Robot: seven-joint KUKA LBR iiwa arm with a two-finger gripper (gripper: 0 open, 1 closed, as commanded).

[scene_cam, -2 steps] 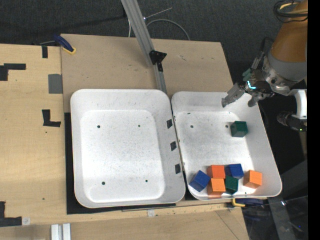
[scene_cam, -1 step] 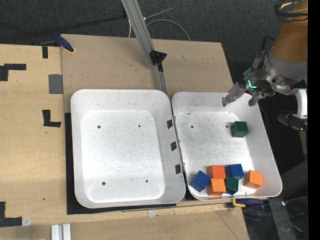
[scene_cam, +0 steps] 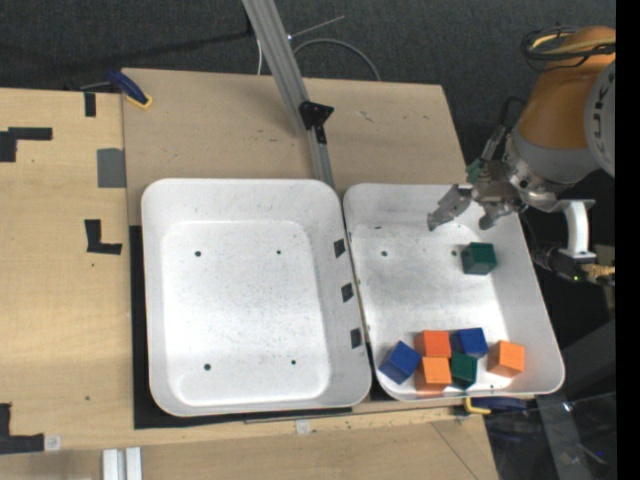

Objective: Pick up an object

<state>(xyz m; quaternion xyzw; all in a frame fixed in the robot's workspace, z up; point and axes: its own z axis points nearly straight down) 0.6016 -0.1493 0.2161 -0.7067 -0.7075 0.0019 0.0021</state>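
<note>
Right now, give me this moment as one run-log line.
gripper: open, holding nothing, above right bin | nearest: green block, apart | other blocks: clustered at near edge | pick: not yet done

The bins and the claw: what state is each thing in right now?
Two-finger gripper: open, holding nothing, above the right bin.
Lone dark green cube: loose on the bin floor, apart from the others.
Cluster of blue, orange and green cubes: bunched at the near edge.
Right white bin: holds all the cubes.
</note>
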